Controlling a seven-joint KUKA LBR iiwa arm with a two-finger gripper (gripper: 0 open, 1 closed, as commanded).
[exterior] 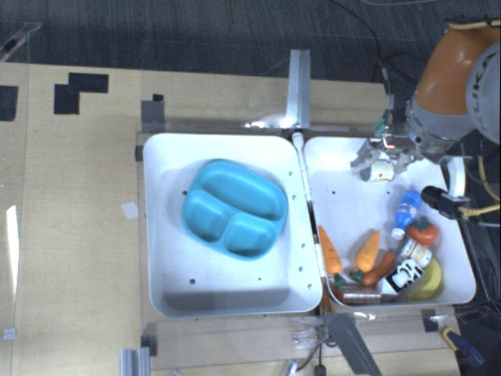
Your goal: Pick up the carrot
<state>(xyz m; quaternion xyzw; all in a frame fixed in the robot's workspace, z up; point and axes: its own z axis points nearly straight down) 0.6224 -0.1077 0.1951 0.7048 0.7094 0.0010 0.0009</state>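
Grey arm [477, 77], orange band, silvery metal hand [377, 163], black cables

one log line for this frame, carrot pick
gripper: over right bin's far end | carrot: lying by the divider, near end, not held | left bin: blue tray

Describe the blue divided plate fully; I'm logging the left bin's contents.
The blue plastic-looking divided plate is rounded, with three compartments: one long one along its far side and two smaller ones nearer the camera. It looks glossy, and nothing shows in its compartments. It rests flat, slightly turned, on the floor of the left white bin, apart from the walls.
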